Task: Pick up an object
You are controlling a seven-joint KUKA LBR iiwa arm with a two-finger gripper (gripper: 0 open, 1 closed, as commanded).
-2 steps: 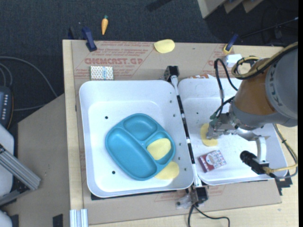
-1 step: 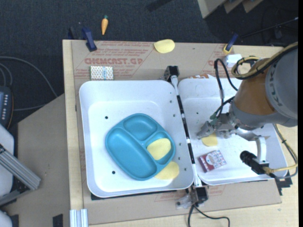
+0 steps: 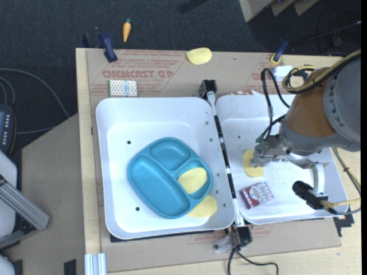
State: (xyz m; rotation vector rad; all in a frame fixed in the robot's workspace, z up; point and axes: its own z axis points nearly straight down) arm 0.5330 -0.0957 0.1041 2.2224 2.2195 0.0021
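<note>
A: In the right bin (image 3: 243, 116), down low with the tool (image 3: 259, 153), right at the upper edge of a pale yellow slice (image 3: 251, 166). Touching or just above? Cannot tell from this slant.

B: Spread wide or pinched narrow?

A: Cannot tell that either, tucked as it is under the grey wrist and orange band. No grounds for calling anything held.

B: So, judged as the reach-and-close step, not the lift.

A: Looks that way. Slice flat on the bin floor near the left wall, with a red packet (image 3: 256, 195) below it and apart.

B: And over in the left bin (image 3: 126, 119)?

A: Blue divided plate (image 3: 157, 179), a second yellow piece (image 3: 193, 179) in its small compartment, a third (image 3: 203, 208) tucked against the plate's lower rim. Well apart from the tool, all of it.

B: Next move?

A: Probably calls for closing squarely on the slice, then rising straight up. Thin and flat by the look, so likely hard to get under. Easy to pinch air or skid it toward the wall.

B: Worth checking after the rise for yellow in the tool.
</note>
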